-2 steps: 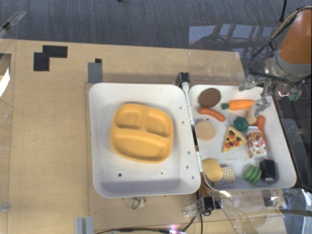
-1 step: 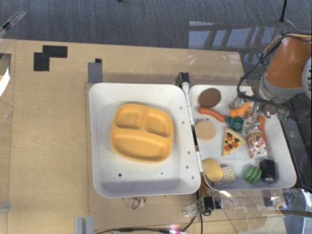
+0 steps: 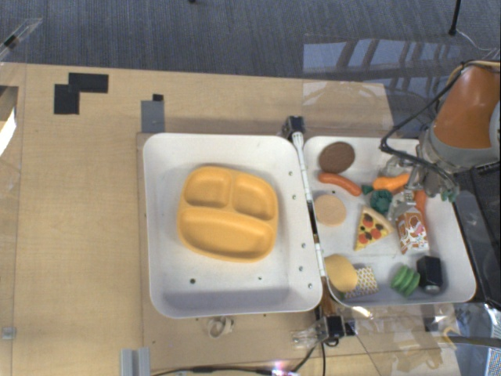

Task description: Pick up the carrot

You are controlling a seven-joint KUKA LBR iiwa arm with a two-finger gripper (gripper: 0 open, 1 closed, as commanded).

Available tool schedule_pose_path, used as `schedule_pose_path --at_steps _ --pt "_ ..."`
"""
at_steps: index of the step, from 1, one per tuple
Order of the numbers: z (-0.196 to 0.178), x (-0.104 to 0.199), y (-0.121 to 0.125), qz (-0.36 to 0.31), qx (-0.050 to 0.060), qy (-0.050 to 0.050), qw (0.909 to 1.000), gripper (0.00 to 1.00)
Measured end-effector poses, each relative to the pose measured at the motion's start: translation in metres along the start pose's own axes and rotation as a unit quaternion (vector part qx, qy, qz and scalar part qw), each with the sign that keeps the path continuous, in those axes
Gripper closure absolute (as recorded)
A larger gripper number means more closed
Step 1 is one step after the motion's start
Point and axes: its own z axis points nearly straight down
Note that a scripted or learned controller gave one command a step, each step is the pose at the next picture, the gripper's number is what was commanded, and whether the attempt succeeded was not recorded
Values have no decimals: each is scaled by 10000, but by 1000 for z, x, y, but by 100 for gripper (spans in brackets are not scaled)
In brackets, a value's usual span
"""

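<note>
The carrot (image 3: 385,188) lies in the right bin (image 3: 462,284), toward its upper right part. It is a short orange toy root lying roughly level, its thicker end pointing to 3 o'clock and its dark green leafy top hanging off toward 7 o'clock. The orange body looks smooth and slightly glossy.

The gripper (image 3: 420,192) hovers just beside the carrot at its 3 o'clock, below the grey wrist and the orange band of the arm (image 3: 468,120); whether the jaws are spread or closed cannot be told from this slant, and nothing is seen between them.

At the carrot's 9 o'clock lies an orange-red sausage (image 3: 340,183), and at 10 o'clock a brown round patty (image 3: 337,157). At 7 o'clock sits a pizza slice (image 3: 371,229), with a pale tan disc (image 3: 329,209) farther toward 8 o'clock. At 5 o'clock lies a small printed packet (image 3: 412,230). Along the bin's lower edge, from 7 to 5 o'clock, are a yellow rounded piece (image 3: 340,271), a green ridged piece (image 3: 405,280) and a black block (image 3: 430,272).

The left bin (image 3: 164,288) holds a yellow divided plate (image 3: 228,213), well apart from the carrot at 9 o'clock.
</note>
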Motion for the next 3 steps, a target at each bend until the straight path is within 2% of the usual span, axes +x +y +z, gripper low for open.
schedule_pose_path --at_steps 1,2,3 --pt "-1 32 -1 1833 1 -13 9830 0" --pt "-1 -13 1 2620 6 -13 9651 0" --pt "1 -16 1 4387 12 3 8986 0"
